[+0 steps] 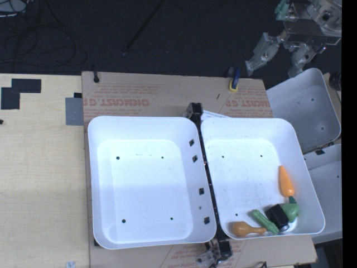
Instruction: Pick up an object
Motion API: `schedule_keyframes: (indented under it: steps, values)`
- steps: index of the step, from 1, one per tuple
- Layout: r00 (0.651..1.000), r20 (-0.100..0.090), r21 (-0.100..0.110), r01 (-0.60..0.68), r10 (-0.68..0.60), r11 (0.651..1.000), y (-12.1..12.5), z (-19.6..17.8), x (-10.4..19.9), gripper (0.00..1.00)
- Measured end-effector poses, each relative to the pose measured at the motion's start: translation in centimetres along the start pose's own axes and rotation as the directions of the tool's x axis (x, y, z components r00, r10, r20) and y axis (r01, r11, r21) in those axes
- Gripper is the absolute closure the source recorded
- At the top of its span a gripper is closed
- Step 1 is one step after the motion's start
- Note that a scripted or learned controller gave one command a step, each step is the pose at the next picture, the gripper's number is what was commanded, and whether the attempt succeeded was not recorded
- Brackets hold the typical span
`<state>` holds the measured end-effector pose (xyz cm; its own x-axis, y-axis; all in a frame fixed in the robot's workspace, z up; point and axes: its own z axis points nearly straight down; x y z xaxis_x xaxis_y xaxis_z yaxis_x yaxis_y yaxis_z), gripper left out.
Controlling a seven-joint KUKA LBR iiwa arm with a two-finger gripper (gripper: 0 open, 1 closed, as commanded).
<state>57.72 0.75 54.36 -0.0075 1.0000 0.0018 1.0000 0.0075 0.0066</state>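
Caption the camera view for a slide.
Open two-finger tool raised beyond the right white bin, small toys clustered in its near-right corner.

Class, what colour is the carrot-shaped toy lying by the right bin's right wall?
Orange, with a green tip; the carrot toy shows in the camera view.

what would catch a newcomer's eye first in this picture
The small cluster of bright toys in the right bin's near right corner: an orange carrot, a green piece, a black block and an orange gourd-like piece. The hand hangs above the bench's far right edge.
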Motion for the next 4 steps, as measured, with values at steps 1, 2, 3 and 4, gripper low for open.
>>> schedule_keyframes:
  steps: [1,2,3,4]
  values:
    - [1.0,0.004,0.006,-0.009,0.009,1.0,6.8,0.7,-3.7,0.0]
    - [1.0,0.004,0.012,-0.004,0.004,1.0,6.6,-0.2,-3.5,1.0]
    - [1.0,0.004,0.015,0.002,-0.002,1.0,6.7,-1.2,-3.4,1.0]
    - [1.0,0.004,0.017,0.007,-0.007,1.0,6.7,-2.1,-3.3,1.0]
